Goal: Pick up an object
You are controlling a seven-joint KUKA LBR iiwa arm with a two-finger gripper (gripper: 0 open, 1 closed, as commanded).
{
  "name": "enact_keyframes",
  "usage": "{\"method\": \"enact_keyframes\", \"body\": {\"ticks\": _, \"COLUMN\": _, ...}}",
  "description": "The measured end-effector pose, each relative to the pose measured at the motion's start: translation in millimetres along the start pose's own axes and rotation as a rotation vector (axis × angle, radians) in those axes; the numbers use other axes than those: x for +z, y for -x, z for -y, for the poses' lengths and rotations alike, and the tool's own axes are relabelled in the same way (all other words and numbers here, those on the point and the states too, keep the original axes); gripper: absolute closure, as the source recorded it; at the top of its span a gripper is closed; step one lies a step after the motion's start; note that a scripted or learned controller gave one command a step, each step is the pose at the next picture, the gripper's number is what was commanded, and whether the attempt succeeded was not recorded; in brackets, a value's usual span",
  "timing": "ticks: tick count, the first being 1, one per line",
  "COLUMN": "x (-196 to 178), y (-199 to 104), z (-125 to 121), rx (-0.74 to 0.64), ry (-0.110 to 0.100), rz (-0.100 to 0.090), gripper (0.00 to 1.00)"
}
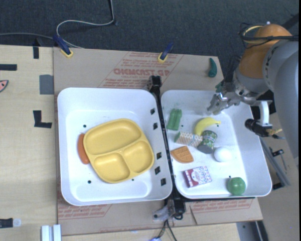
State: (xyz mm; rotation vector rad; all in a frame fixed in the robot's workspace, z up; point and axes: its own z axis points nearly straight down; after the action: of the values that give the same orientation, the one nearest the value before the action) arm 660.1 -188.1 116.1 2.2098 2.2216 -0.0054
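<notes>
My gripper [216, 104] hangs over the far part of the right bin [251, 149], open, with nothing between its fingers. Just below it lies a yellow banana [206, 124]. Around the banana are a green pickle [174, 119], a patterned wafer [189, 138], a dark can [208, 142], a white ball [222, 154], an orange slice [182, 154], a red-and-white packet [197, 176] and a green apple [236, 185]. The left bin [75, 109] holds a yellow divided plate [119, 149] with an orange-red sausage [83, 148] tucked at its left edge.
Both bins rest on a cardboard sheet [135, 72]. Clamps [64, 48] [165, 54] pin its far edge, and a small green item [211, 67] lies on it beyond the right bin. A black divider [160, 134] runs between the bins. The arm [271, 54] stands at the right.
</notes>
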Motion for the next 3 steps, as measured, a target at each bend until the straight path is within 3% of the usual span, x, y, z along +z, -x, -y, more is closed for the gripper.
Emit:
{"method": "enact_keyframes", "body": {"ticks": 1, "x": 0, "y": 0, "z": 0, "rx": 0.0, "ry": -0.001, "rz": 0.001, "gripper": 0.0}}
{"method": "enact_keyframes", "body": {"ticks": 2, "x": 29, "y": -28, "z": 41, "rx": 0.004, "ry": -0.002, "rz": -0.006, "gripper": 0.0}}
{"method": "enact_keyframes", "body": {"ticks": 3, "x": 20, "y": -28, "z": 41, "rx": 0.005, "ry": 0.001, "rz": -0.005, "gripper": 1.0}}
